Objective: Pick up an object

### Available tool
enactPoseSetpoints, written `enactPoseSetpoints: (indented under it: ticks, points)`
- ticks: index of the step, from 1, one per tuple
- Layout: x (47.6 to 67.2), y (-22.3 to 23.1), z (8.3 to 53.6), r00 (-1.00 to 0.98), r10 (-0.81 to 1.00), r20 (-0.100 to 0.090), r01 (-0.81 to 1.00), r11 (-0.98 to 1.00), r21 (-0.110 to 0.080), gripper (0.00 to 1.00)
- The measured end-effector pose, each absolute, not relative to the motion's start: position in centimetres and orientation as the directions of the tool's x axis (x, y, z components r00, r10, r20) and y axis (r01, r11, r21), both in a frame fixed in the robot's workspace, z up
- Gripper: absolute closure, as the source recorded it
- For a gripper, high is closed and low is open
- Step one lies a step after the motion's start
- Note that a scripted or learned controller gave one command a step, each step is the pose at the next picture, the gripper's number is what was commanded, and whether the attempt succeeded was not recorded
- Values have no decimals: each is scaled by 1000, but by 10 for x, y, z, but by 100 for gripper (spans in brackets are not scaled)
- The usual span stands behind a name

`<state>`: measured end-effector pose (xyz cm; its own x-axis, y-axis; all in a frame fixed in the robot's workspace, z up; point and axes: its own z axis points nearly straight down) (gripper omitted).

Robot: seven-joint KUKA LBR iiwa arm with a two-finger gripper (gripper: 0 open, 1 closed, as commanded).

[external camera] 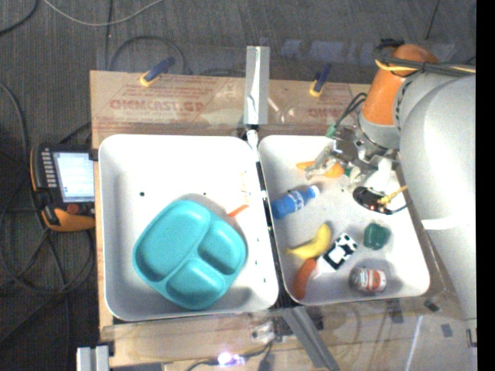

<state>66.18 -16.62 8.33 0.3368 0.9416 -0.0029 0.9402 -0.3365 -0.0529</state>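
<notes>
The gripper [338,154] is seen low at the right bin's [272,178] far edge, over an orange object [329,169]; finger state cannot be told.

Bright, even overhead light; white bins [186,149] glare slightly, shadows soft, focus mildly blurry throughout.

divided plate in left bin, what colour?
Turquoise; the divided plate shows clearly in the camera view.
</notes>
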Motion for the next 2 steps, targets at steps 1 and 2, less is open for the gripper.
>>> enactPoseSetpoints:
  ticks: [1,2]
  points:
    - [664,-167,92,336,942,-11,941,-336,-43,100]
    - [664,-166,91,335,942,-10,941,-335,-44,0]
